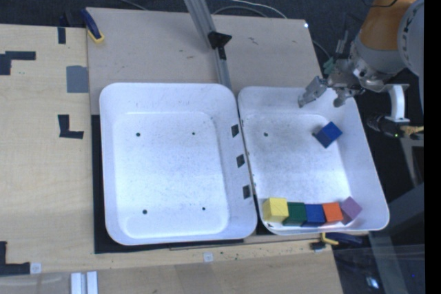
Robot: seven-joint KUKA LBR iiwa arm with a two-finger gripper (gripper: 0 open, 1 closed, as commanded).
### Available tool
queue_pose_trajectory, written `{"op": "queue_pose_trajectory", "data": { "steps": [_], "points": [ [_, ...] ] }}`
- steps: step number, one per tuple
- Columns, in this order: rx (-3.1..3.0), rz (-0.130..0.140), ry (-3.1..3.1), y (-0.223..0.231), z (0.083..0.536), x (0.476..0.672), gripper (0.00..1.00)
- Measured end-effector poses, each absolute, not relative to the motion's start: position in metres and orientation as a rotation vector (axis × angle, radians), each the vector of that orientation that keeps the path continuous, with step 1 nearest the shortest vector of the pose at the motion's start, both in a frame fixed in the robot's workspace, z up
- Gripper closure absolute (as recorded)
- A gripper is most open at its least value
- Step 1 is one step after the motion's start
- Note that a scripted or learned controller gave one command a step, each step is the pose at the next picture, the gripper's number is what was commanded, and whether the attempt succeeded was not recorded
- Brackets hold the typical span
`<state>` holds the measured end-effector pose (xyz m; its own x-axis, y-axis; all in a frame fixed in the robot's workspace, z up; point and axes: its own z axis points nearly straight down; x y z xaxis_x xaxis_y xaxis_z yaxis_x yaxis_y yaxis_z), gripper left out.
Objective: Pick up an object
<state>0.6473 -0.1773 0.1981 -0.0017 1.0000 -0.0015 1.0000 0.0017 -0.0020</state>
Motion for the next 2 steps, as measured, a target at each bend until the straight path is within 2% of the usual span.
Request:
{"op": "queue_pose_trajectory", "data": {
  "steps": [1,2],
  "points": [
    [-2.227,-0.010,-2.237,-0.205,0.117,0.613,0.00],
    [-2.220,0.000,-2.225,-0.209,0.125,0.678,0.00]
  ]
}}
